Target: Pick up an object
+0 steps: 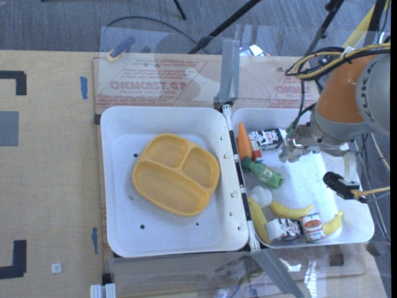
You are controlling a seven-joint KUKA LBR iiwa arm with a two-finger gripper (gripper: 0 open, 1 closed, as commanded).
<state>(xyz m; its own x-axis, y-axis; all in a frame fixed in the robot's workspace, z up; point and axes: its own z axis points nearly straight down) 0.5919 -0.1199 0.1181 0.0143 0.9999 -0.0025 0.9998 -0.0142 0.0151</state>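
Gripper [290, 149] hangs over upper part of right bin [363, 225], near small carton [268, 138]; whether it grips anything, you cannot tell. Pickable objects lie along bin's left and lower sides: carrot [244, 143], green bottle [263, 173], bananas [291, 210], can [314, 227]. Left bin [118, 185] holds yellow divided plate [176, 174]. Choose isolated target, likely carton. Centre above it before descent; avoid bin wall.
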